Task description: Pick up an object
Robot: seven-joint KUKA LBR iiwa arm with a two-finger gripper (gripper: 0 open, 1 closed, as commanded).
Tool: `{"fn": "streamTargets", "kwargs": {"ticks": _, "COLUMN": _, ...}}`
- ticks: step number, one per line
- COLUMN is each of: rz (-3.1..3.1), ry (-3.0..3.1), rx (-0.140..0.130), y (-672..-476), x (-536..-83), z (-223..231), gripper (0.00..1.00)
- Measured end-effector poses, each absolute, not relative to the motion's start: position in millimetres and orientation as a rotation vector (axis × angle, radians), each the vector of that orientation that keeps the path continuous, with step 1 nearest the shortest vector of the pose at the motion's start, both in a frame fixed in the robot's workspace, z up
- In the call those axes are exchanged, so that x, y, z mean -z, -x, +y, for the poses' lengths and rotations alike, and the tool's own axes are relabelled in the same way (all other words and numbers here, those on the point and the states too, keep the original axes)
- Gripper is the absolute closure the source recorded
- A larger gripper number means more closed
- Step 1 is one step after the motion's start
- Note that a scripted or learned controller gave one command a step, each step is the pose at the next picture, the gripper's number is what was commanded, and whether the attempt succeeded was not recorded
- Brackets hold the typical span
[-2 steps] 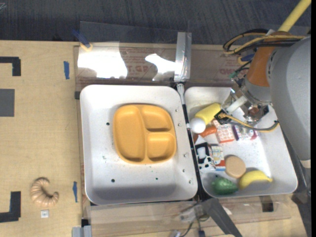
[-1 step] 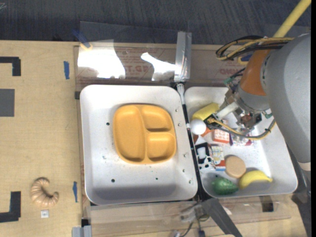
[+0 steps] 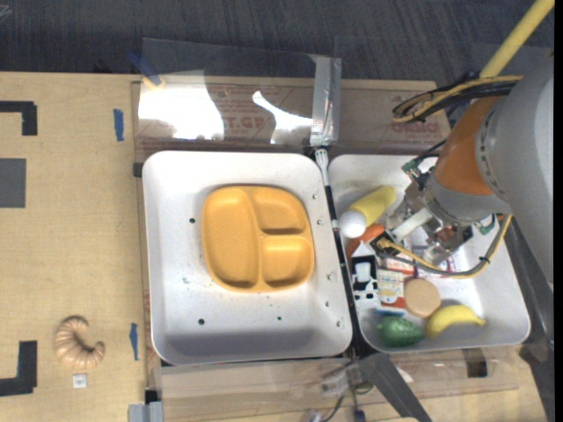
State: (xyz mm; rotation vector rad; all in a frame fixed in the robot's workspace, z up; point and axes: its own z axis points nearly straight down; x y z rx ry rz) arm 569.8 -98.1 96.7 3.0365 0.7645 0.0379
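I hold the tool (image 3: 413, 227) low over the right bin (image 3: 510, 310), near its left wall beside the yellow bottle (image 3: 374, 203); its grip I cannot tell. Approach step; next, a clean descent onto one object.

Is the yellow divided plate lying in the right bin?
No, the yellow divided plate lies in the left bin, alone.

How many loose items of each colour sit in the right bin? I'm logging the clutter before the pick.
Yellow: 2, the bottle and the banana
White: 1, the ball
Tan: 1, the round disc
Green: 1, the green item
Printed card: 1, the card
Total: 6 that I can make out
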Motion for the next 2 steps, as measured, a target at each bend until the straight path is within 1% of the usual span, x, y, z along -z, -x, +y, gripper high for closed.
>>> {"fn": "streamTargets", "kwargs": {"ticks": 1, "rz": 0.8, "ry": -3.027, "rx": -0.039, "y": -545.9, "x": -95.6, "z": -96.6, "gripper": 0.0}}
{"fn": "streamTargets", "kwargs": {"ticks": 2, "rz": 1.474, "ry": -2.754, "rx": -0.035, "y": -498.6, "x": -94.4, "z": -95.5, "gripper": 0.0}}
